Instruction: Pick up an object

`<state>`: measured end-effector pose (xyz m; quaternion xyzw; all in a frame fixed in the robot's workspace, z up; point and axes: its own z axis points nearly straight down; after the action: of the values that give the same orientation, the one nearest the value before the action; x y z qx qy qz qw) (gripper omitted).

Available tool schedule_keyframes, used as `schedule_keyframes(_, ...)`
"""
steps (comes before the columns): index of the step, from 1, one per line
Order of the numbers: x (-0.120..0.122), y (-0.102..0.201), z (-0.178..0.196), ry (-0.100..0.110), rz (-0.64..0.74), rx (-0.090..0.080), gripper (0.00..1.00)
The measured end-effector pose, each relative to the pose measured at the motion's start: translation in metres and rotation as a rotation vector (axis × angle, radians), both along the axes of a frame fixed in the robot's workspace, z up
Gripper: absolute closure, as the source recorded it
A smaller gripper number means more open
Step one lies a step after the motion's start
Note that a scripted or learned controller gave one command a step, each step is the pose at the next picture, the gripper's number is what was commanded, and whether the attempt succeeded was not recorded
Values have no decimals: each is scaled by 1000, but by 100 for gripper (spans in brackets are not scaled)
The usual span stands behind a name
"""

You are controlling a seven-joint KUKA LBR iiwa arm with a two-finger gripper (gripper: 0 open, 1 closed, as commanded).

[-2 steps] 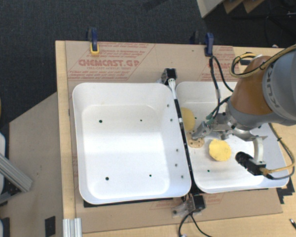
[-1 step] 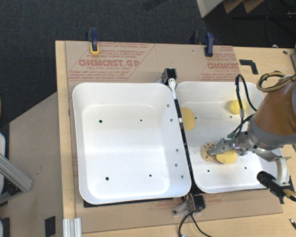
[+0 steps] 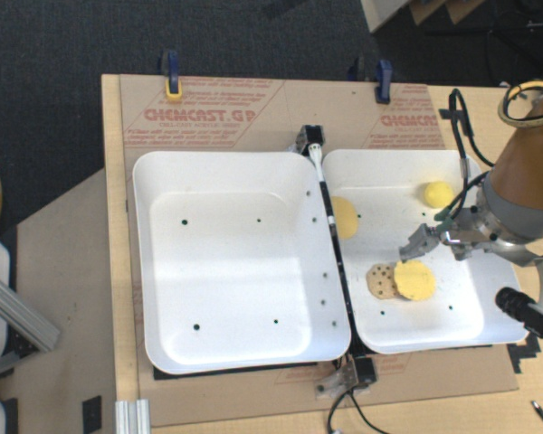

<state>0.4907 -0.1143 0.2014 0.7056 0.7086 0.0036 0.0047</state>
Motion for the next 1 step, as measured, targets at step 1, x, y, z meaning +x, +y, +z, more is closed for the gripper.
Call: schedule_keyframes(1,36,15,-118,19,-1,4,0)
